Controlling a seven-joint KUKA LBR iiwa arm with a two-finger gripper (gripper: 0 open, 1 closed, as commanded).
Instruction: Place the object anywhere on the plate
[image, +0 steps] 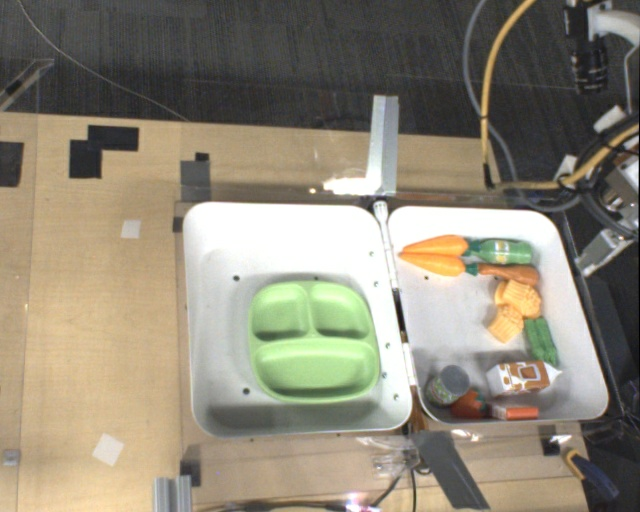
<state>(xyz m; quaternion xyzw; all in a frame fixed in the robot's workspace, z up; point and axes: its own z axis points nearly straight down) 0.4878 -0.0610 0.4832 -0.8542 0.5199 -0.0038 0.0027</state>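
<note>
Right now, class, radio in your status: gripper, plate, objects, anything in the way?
Arm parked top right, off the bins. Green plate bare in left bin. Toy foods in right bin. Path clear.

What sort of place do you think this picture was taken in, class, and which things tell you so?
Probably a robotics lab test bench, not a kitchen. Two shallow white plastic bins sit side by side on a wooden bench, one holding a green sectioned plastic plate, the other toy food like plastic orange carrots; loose cables hang nearby.

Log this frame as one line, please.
phase: before pick | green plate: left bin | toy food incl. carrots: right bin
</note>
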